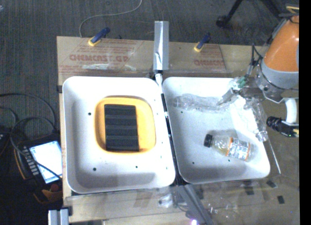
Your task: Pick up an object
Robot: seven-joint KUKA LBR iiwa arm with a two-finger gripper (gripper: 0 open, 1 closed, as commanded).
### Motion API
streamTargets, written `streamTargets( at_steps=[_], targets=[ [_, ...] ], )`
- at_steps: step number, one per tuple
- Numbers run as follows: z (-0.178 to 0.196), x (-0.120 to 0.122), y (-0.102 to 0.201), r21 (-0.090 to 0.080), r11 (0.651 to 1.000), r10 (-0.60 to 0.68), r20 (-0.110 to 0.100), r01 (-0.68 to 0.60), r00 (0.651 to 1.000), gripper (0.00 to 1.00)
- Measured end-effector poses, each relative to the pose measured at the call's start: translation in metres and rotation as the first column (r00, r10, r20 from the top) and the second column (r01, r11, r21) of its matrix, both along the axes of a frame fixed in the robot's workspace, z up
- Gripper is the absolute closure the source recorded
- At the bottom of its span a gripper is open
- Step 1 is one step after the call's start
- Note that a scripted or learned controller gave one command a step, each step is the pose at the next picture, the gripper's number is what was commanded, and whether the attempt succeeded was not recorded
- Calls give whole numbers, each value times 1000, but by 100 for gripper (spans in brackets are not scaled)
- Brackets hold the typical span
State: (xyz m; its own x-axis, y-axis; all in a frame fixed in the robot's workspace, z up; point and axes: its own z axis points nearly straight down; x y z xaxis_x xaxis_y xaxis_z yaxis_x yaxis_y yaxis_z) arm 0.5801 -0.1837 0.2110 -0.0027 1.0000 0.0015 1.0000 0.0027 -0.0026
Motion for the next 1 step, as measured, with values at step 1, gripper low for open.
streamTargets(
  at_steps=[1],
  targets=[
    [-110,-46,15,-4,998,68,17,-68,998,0]
  ],
)
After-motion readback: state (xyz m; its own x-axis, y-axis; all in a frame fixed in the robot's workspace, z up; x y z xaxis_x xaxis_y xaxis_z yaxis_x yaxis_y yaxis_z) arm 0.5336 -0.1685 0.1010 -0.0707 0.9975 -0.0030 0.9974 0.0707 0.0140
